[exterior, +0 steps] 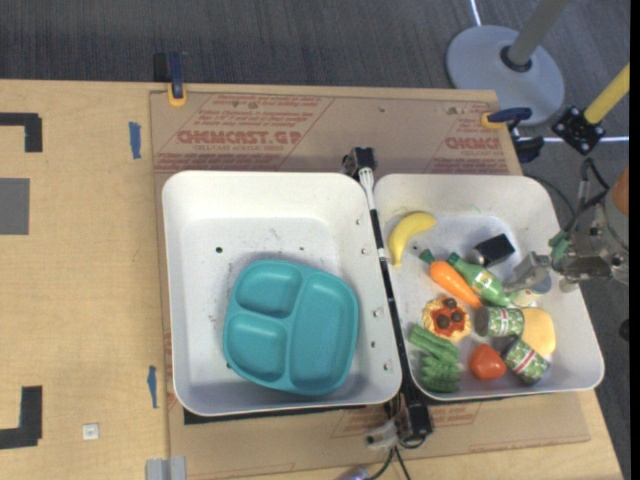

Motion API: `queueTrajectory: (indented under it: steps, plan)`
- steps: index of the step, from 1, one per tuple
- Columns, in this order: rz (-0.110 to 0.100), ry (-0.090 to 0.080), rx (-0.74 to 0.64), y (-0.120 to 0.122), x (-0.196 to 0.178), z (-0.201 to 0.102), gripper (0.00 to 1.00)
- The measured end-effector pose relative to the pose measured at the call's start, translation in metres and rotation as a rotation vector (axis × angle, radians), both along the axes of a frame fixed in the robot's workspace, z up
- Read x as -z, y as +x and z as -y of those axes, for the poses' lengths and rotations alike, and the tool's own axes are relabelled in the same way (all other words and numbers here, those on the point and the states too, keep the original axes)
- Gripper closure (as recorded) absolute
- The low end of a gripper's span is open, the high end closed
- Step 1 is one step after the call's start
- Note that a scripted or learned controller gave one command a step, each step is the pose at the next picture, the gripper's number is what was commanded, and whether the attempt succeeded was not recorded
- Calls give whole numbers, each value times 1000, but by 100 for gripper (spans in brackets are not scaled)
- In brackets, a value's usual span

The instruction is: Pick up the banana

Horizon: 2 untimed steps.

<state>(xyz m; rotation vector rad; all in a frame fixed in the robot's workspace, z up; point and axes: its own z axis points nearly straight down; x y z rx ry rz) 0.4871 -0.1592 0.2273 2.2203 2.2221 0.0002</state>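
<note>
Nearest the lens, a black clamp (412, 424) with a trailing cable pinned the front edge where the 2 bins met. My gripper (535, 271) hung low over the right side of the right bin (592, 373); whether it was spread or pressed together I could not tell from that slant, and nothing showed caught in it. Just beside its tip lay a green bottle (482, 282) and an orange carrot (452, 280), with a black block (492, 248) just behind them and a green can (500, 321) and a pale yellow fruit (538, 330) to the near side. Farther out, the banana (410, 233) lay alone in the bin's far left corner, close to the wall shared with the left bin (200, 193), apart from the clutter and well apart from me. I judged it a light, stiff plastic toy with a smooth, slippery skin, so a pinch near either tapered end would likely squirt it loose. The better hold seemed to be across the thick middle of the curve, jaws square to its length, though the nearby wall left little room on that side. Beyond it, a teal plate (292, 328) with 3 compartments sat in the left bin.
</note>
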Motion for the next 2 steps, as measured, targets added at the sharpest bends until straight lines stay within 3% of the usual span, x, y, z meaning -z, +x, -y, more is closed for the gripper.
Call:
queueTrajectory:
  steps: [1,2]
  plan:
    - [0,1,21,55,43,-84,0]
    - [1,0,51,97,43,-131,0]
